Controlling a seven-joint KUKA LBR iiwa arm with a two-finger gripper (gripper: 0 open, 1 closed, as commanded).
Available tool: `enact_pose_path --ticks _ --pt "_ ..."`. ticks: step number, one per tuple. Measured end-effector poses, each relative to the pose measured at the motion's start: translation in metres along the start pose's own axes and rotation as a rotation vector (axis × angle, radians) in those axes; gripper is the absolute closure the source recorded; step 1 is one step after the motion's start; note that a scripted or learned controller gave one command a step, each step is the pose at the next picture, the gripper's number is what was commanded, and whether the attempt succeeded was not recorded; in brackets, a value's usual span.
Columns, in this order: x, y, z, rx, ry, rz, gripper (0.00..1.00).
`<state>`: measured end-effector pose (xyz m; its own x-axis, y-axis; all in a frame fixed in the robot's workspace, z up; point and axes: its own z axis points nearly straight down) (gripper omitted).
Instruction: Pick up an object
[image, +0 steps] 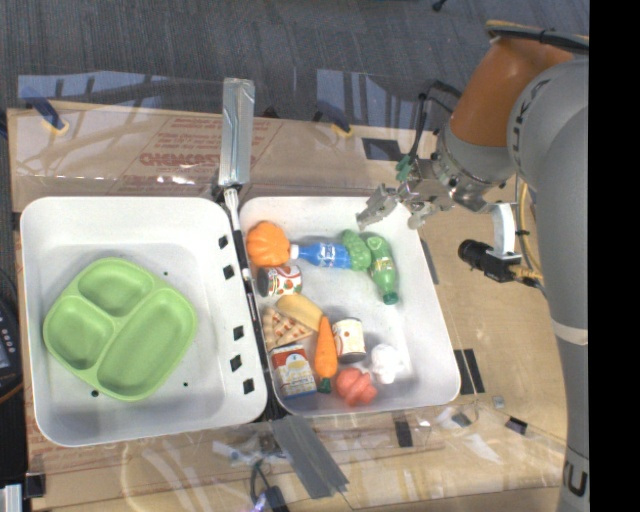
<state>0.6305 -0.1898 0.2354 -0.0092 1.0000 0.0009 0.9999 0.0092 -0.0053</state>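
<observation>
My gripper (392, 208) hangs over the far right part of the right bin (432, 330), its fingers spread open with nothing between them. Just below it lie a green bottle (380, 262) and a blue-labelled bottle (322, 254). An orange pumpkin-like toy (267, 244) sits at the bin's far left. Nearer the front lie a small can (285, 279), a yellow piece (299, 311), a carrot (326, 347), a tin (349, 339), a red box (293, 371), a red fruit (355, 386) and a white piece (386, 363).
The left bin (60, 225) holds a green divided plate (118, 328). A grey divider strip (236, 135) stands between the bins at the back. The arm's grey body and orange band (495, 90) loom over the bench's right side.
</observation>
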Motion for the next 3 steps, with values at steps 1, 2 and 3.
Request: enact_pose_path --ticks 1,2,3 --pt "0.072 -0.009 0.144 0.000 0.000 0.043 0.00" --pt "0.066 -0.084 0.111 -0.001 0.000 0.055 0.00" --pt "0.079 -0.112 0.138 -0.020 -0.006 -0.121 0.00"
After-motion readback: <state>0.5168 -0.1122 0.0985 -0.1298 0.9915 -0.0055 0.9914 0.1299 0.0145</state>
